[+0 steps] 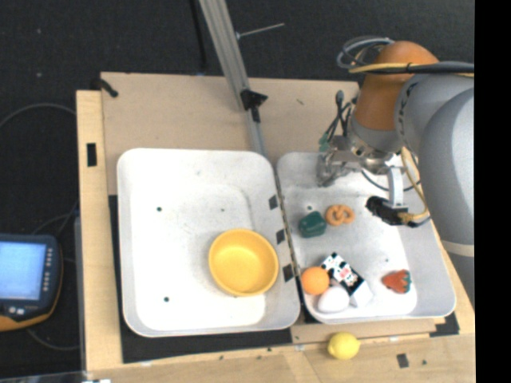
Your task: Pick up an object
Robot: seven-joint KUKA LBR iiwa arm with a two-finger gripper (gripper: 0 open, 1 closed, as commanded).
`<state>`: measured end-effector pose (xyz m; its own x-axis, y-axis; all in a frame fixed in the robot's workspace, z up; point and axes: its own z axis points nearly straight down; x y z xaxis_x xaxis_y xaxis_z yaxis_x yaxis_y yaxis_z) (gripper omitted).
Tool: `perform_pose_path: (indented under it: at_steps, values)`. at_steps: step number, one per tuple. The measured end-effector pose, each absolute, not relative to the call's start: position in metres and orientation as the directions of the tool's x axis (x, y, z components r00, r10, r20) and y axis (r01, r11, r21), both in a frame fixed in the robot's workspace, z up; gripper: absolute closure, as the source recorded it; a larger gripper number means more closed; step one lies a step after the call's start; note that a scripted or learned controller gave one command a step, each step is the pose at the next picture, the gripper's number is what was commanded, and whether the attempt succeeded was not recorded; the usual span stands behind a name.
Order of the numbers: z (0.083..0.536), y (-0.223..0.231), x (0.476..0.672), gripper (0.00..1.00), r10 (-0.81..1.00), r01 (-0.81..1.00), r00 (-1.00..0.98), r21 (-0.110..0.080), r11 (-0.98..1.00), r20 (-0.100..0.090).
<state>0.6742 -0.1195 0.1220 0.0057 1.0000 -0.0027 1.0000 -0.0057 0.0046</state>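
Observation:
My gripper (329, 171) hangs over the back left corner of the right bin (423, 254), with the orange-banded wrist above it. It is apart from every object. Nearest to it, toward the front, lie a green object (312, 224) and an orange pretzel-shaped toy (340, 214). At the bin's front left sit an orange ball (314, 280), a white egg shape (333, 300) and a black-and-white block (343, 271), all packed together. A red strawberry-like toy (397, 281) lies at the front right.
A yellow bowl (243, 262) sits in the left bin (160, 182), near its front right. A yellow lemon (343, 345) lies on the bench in front of the right bin. A slanted metal pole (227, 46) rises behind the bins. A black part (387, 210) with cables hangs off the arm.

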Motion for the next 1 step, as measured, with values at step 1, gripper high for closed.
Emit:
perform_pose_path:
  at_steps: [1]
  values:
    - [0.1635, -0.1195, 0.6714, 1.00, 1.000, 1.000, 0.004, 0.001, -0.004, 0.002]
